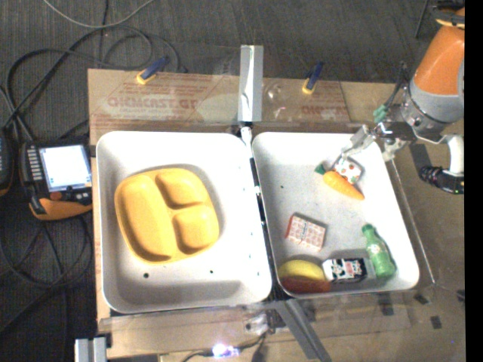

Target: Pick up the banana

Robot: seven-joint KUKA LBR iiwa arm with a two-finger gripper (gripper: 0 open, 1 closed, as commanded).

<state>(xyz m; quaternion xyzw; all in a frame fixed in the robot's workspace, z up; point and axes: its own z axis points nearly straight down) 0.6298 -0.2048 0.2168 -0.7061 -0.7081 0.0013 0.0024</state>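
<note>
The banana (301,268) is yellow and lies in the right bin's near corner, beside a dark red item (306,284) and left of a small milk carton (346,270). My gripper (356,146) hangs over the far right part of the right bin (273,173), well away from the banana. It is just above a small white and red object (349,171) and an orange carrot (344,186). Nothing from the bin shows in its grasp.
A green bottle (379,253) lies by the right bin's right wall, and a small patterned box (306,232) sits mid-bin. The left bin (113,285) holds a yellow divided plate (167,214). A metal divider (250,89) stands behind the bins.
</note>
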